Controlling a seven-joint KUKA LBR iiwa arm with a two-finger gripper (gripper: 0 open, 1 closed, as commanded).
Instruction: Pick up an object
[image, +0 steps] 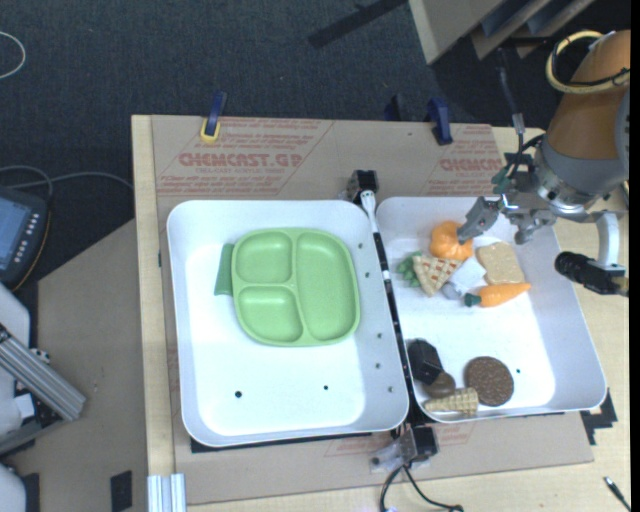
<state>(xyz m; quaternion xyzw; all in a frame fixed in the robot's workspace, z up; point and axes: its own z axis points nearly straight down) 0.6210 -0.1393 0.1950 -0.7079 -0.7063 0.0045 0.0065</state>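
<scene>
Arm upper right of frame, gripper (497, 213) angled down over right bin (570, 340). Fingers spread open, holding nothing, one tip near orange (446, 241), likely target. Waffle (432, 272), bread (499, 263), carrot (497, 294) crowd beside it. Green tray (295, 285) sits in left bin (200, 330), probably drop spot.

The left bin (190, 330) has bare white floor along its near edge and down both sides of the green divided plate (296, 286), which fills its middle and far part. In the right bin (560, 340), a cluster crowds the far-left part: an orange ball (446, 241), a waffle piece (433, 272), a bread slice (499, 262) and a toy carrot (500, 294), all near or touching one another. The tool (498, 215) hangs just over this cluster. Along the near-left edge lie a dark object (425, 359), a brown round cookie (489, 380) and a tan piece (450, 403). The bin's middle and right side lie open between these groups.
</scene>
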